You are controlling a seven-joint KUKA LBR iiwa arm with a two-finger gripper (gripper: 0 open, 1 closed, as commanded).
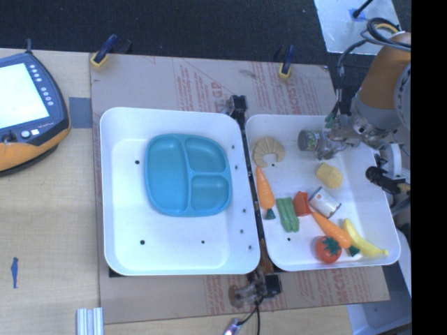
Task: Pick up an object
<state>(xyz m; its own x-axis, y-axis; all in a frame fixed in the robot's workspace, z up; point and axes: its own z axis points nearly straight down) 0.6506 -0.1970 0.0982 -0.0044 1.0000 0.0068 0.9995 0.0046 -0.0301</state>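
The right bin (391, 237) holds several toy foods. A croissant (269, 151) lies at its far left, with an orange carrot (264, 187) below it and a green piece (287, 213) beside that. Near the middle are a yellow lump (329, 175), a small white can (325, 202) and a red piece (301, 202). A second carrot (331, 229), a tomato (327, 249) and a banana (364, 241) lie toward the front. My gripper (332, 139) hangs low over the bin's far side, right next to a small grey can (307, 140). Whether it touches the can is unclear.
The left bin (119, 208) holds a blue divided plate (188, 174). A tablet-like pendant (28, 110) lies on the bench at the far left. Clamps (105, 51) (285, 61) pin the cardboard sheet at the back. The arm's orange band (384, 75) rises at the right.
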